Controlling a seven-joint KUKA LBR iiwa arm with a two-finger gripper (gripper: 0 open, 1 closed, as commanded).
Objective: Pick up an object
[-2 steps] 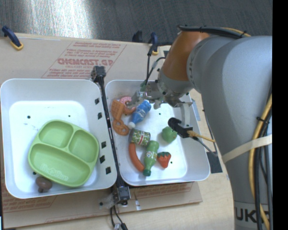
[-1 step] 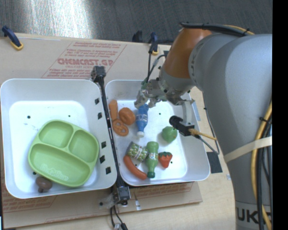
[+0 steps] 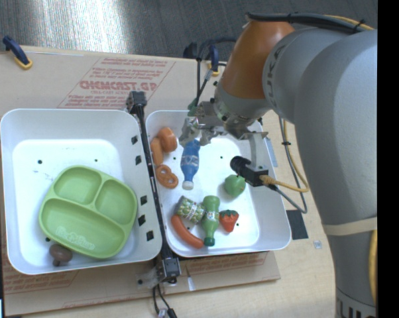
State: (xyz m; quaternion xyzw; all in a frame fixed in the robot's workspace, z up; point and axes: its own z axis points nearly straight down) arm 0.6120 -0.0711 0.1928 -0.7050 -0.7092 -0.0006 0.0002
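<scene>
Tool (image 3: 198,130) sits low over the right bin (image 3: 276,207), at its top-left corner, just above the cap end of the blue bottle (image 3: 189,164). Can't tell whether it is apart or together; the wrist blocks it. Nothing visibly held.

Risks, as a guess: the bottle lies on its side, round and slick, so a pinch near one end could roll or squirt it out. An orange piece (image 3: 166,140) lies just beside the bottle top, with the pretzel (image 3: 166,175) near its middle, so either could get nudged or caught in the grab. Bin wall and the divider (image 3: 148,171) between the bins are close on the left; a descent drifting that way could hit the rim.

Open room: bare floor right of the bottle, up to the green pepper (image 3: 234,185). Lower end is crowded with a can (image 3: 189,209), green bottle (image 3: 211,218), strawberry (image 3: 228,220) and sausage (image 3: 185,232). Left bin (image 3: 27,128) holds a green tray (image 3: 90,209) and a brown lump (image 3: 60,254) at its lower corner.
</scene>
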